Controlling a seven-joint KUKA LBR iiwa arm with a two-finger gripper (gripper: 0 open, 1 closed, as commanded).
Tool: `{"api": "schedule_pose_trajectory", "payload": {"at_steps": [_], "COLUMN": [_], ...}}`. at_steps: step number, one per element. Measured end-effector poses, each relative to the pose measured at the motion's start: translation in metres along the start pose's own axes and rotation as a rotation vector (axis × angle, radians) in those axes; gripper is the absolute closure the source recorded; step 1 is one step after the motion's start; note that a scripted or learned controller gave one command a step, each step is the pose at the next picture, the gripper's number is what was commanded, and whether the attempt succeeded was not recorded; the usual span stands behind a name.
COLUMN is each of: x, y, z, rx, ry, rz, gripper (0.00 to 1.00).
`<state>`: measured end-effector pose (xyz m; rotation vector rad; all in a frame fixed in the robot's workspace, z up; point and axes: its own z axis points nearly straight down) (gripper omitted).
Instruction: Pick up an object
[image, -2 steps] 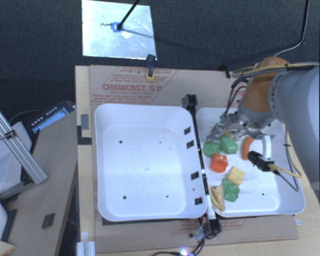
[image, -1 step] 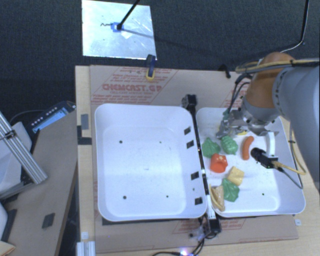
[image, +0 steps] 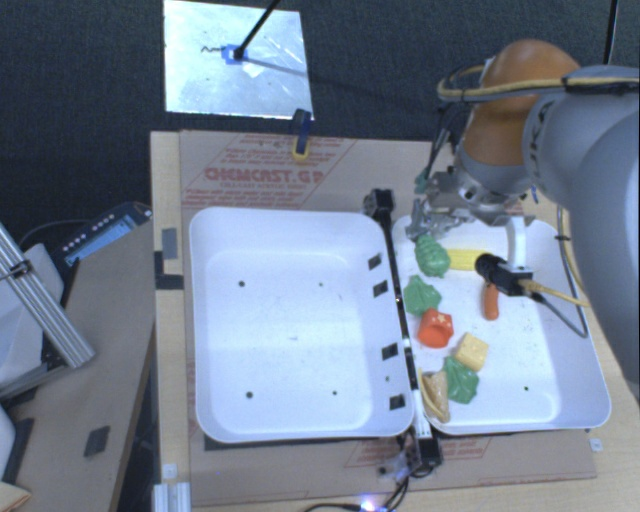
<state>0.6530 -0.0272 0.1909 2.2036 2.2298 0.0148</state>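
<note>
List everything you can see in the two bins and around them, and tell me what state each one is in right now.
tool: low over the right bin's far left corner, just above a green piece
green piece under the tool: lying in the bin
yellow corn: lying flat
orange carrot: lying flat
second green piece: resting by the divider
red block: resting on the bin floor
yellow block: resting, tilted
right bin: holding all the items

Gripper (image: 428, 226) low over green toy (image: 433, 257), right bin (image: 560, 400); contact unclear.

light: even, bright overhead | glare: foil sheet (image: 238, 58) | shadows: soft | focus: slightly grainy, arm (image: 590, 150) blurred
</note>
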Motion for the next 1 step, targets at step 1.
{"api": "schedule_pose_trajectory", "payload": {"at_steps": [1], "x": [0.043], "y": [0.0178], "z": [-0.0238], "rx": [0.006], "ry": [0.0], "rz": [0.003], "gripper": [1.0]}}
